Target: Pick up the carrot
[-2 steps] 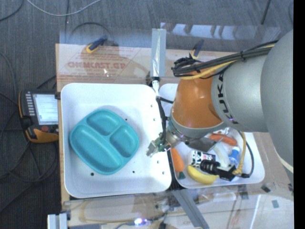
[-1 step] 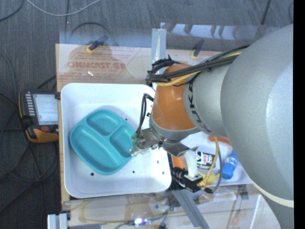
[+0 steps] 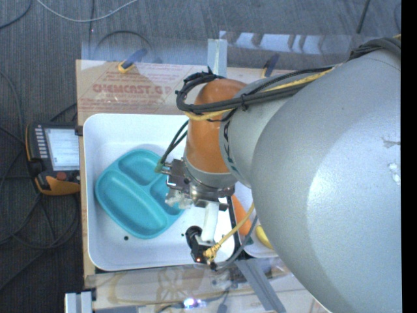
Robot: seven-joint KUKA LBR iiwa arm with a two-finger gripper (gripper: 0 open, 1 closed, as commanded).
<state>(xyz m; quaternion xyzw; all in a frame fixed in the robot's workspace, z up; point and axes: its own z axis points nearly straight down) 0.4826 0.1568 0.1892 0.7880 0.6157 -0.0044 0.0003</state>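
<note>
We take the left white bin (image 3: 104, 253) as our landmark. A teal divided plate (image 3: 133, 191) lies tilted on its floor, left of centre, compartments facing up. Outside the bin's left wall sits a handheld pendant (image 3: 51, 155) with a lit screen and orange trim; behind the bin's far wall lies a cardboard sheet (image 3: 130, 90) with red print.

The arm's grey bulk (image 3: 326, 175) and orange band (image 3: 208, 135) hang over the bin's right side, covering most of what lies beyond. Cables (image 3: 215, 83) loop over the band.

The carrot (image 3: 240, 212) shows as an orange sliver just past the bin's right edge, largely hidden by the arm.

The gripper (image 3: 195, 204) sits low at the plate's right rim, near the bin's right wall. We cannot tell its state, nor any contact with the carrot.
</note>
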